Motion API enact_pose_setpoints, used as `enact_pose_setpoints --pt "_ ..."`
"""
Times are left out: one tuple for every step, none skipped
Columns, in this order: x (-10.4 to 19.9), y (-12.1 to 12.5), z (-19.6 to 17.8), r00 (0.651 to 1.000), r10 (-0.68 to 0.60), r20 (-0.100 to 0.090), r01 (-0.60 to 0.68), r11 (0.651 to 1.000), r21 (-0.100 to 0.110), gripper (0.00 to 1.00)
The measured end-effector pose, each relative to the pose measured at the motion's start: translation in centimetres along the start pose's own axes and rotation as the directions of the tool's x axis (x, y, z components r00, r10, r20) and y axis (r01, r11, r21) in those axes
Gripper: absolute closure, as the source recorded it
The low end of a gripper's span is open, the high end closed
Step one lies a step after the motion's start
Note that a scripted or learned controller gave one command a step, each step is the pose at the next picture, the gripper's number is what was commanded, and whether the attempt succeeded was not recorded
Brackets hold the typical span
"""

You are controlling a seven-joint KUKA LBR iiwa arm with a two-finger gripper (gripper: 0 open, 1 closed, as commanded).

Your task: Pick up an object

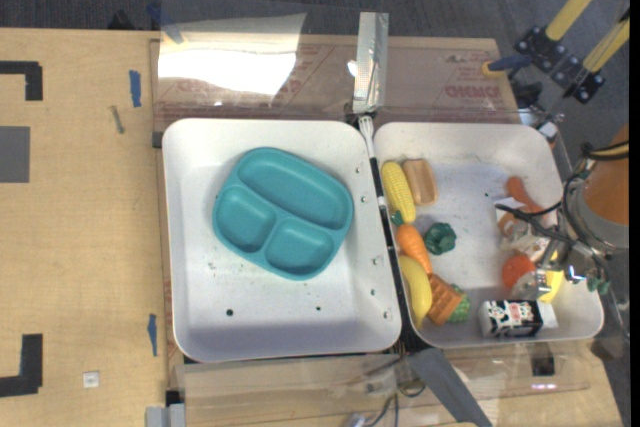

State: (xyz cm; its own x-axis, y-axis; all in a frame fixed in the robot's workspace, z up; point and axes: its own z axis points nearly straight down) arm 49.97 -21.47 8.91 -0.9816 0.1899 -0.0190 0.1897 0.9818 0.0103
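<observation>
The gripper (pixel 548 260) hangs low over the right bin (pixel 470 150), at its right side among small toys, and whether the claw is apart or together cannot be told. A milk carton (pixel 518 317) lies just beside it. The teal plate (pixel 283 212) sits in the left bin (pixel 195 215).

Teal divided plate (pixel 284 212) in the left white bin (pixel 190 315), on a wooden bench (pixel 70 215).
</observation>
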Motion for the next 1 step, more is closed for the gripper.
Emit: enact_pose_setpoints --pt "-4.49 7.88 0.15 0.989 -0.146 -0.002 0.146 0.989 0.007 0.00"
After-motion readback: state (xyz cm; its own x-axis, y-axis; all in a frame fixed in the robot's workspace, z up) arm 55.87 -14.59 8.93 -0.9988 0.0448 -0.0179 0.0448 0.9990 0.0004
